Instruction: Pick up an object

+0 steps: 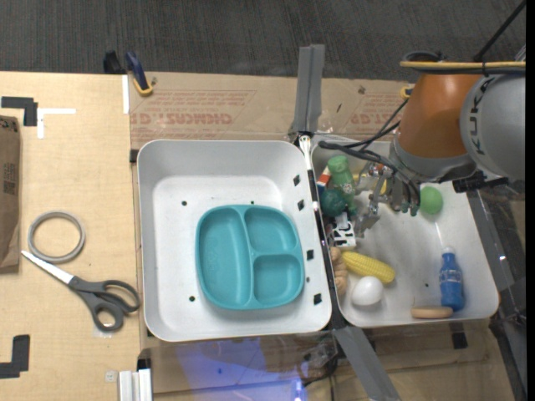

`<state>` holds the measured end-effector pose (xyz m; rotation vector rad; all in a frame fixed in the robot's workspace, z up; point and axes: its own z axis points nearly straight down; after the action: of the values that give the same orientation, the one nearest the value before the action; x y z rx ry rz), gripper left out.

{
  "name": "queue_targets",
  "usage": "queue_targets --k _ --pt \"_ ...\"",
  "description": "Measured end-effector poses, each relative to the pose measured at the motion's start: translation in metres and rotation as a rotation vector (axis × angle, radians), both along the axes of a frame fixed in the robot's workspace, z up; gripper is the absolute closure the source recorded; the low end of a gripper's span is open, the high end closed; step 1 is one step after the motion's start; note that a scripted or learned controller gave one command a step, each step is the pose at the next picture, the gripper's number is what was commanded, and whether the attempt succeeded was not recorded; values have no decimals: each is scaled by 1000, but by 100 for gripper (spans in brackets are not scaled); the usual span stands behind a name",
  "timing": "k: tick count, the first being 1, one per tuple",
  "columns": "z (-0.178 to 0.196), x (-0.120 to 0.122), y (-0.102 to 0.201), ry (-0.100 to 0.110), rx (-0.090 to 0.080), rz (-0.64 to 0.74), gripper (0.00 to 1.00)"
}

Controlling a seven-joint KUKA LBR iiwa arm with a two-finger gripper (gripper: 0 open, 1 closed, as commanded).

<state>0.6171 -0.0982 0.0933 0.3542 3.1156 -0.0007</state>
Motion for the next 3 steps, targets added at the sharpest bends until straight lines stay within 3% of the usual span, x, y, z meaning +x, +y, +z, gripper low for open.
queue_targets --k 1,2,3 --pt "0 -24 -40 2 1 -97 0" --pt "0 8 -3 1 0 -233 0" --pt "10 8 -3 0 -2 -231 100"
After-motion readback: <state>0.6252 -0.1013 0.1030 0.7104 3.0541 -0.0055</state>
